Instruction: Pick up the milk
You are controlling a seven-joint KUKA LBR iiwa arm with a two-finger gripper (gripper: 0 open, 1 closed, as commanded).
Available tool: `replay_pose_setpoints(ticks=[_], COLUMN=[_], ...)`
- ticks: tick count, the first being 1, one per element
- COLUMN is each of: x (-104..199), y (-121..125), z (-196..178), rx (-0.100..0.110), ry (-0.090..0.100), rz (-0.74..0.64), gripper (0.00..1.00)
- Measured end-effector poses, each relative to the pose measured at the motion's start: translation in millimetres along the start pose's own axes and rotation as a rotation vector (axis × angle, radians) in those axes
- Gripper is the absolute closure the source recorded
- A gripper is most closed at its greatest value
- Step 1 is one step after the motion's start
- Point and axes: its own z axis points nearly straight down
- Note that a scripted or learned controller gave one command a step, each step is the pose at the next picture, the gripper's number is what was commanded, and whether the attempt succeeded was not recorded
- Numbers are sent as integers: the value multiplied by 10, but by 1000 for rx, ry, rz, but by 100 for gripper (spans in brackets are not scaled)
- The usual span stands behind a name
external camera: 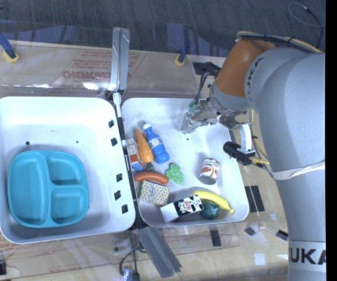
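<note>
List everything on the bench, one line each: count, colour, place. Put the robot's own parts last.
bins: 2, white, side by side on the bench
divided plate: 1, light blue, in the left bin
milk carton: 1, white with black patches, lying at the right bin's near edge
banana: 1, yellow, beside the milk carton
bottle: 1, blue with white cap, middle of the right bin
carrot: 1, orange, left of the bottle
sausage: 1, red-orange, below the carrot
can: 1, white and red, right part of the right bin
leafy toy: 1, green, between sausage and can
arm: 1, grey with orange band, from the right
gripper: 1, metal, over the right bin's far end
</note>
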Motion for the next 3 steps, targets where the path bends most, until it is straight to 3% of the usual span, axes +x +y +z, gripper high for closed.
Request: replay_pose_setpoints(ticks=[1,2,3], x=[-142,653,1215], y=[126,-188,-728], z=[-660,-1334,-1218], rx=[-2,0,2], ry=[-1,0,0], rz=[82,47,-114], gripper=[100,100,100])
